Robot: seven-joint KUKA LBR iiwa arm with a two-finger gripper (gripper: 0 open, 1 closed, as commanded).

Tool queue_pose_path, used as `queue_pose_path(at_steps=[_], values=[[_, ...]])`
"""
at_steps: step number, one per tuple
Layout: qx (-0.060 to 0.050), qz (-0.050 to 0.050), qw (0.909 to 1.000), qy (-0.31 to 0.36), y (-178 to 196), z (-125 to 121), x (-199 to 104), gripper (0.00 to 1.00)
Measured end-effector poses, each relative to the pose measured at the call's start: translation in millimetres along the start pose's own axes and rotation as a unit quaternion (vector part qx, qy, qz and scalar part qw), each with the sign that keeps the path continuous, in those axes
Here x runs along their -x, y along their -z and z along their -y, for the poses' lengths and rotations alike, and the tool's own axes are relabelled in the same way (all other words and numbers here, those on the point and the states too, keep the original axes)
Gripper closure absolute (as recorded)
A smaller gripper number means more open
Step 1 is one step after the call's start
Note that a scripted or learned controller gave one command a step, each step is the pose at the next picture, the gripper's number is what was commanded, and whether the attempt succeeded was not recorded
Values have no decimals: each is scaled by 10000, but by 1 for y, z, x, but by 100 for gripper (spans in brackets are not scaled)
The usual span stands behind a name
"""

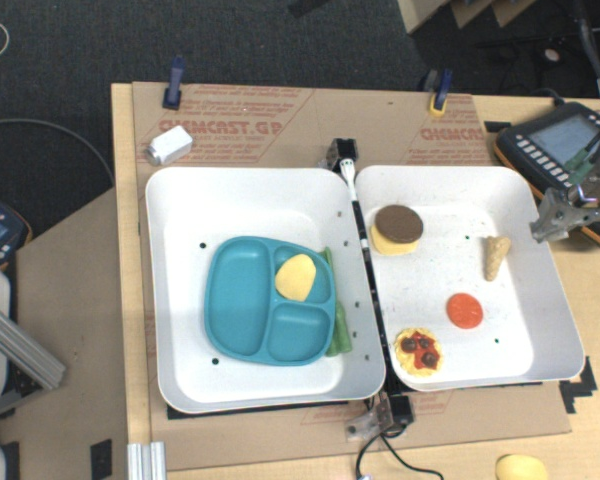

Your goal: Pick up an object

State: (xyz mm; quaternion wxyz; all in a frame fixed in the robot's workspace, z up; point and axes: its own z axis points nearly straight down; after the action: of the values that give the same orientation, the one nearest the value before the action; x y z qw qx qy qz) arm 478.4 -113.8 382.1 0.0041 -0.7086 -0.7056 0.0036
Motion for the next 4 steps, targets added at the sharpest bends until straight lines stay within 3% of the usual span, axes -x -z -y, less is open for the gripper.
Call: queue_pose_path(at_steps=[1, 2, 3, 4], values=[[108, -8, 9999, 83, 75, -1, -105, 100], [106, -12, 9999, 67, 143, 1, -187, 100], [15, 12, 10000, -7, 63, 1, -140, 100], [17, 8, 10000, -22, -41, -11, -45, 100]])
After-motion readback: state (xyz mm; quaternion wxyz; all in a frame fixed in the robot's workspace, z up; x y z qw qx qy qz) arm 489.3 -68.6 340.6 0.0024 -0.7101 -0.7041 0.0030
